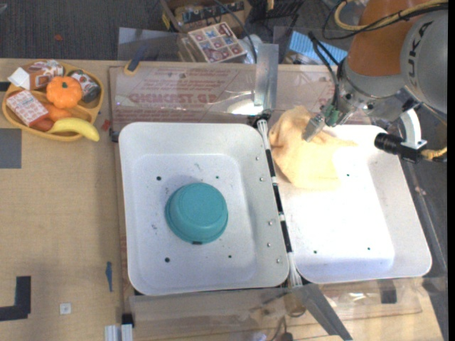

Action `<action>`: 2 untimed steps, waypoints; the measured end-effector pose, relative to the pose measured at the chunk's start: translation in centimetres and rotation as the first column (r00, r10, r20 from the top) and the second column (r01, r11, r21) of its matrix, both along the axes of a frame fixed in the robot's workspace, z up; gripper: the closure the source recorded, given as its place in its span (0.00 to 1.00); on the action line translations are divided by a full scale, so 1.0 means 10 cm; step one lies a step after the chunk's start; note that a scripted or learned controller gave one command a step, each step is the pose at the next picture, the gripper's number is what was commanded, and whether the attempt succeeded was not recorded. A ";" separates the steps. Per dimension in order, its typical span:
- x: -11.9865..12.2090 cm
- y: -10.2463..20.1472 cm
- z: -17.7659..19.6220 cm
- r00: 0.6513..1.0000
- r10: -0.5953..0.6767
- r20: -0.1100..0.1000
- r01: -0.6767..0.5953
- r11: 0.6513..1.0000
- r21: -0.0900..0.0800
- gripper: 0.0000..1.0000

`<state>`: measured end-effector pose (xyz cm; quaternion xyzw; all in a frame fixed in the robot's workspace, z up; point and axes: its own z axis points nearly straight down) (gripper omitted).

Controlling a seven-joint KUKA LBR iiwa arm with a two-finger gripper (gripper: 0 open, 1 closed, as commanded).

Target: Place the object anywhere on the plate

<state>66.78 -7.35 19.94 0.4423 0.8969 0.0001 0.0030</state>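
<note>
One arm (398,34) angles down-left, its fingers (313,127) on the yellow cloth (309,163), grip unclear

Grey arm (426,48), orange band (387,20), black KUKA lettering, black cables.

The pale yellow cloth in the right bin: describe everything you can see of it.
The pale yellow cloth looks soft and thin, like a rumpled fabric rag. It lies crumpled in the far left corner of the right white bin, bunched up against the rim that divides the two bins. The end effector is right over its upper part; whether it grips the fabric is unclear.
</note>
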 end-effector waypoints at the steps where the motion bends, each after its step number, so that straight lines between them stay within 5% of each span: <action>1: 0.01 0.00 0.27 1.000 0.001 0.000 -0.001 1.000 0.001 1.00; 2: -0.16 0.43 0.22 0.921 0.389 -0.002 -0.389 0.921 0.001 1.00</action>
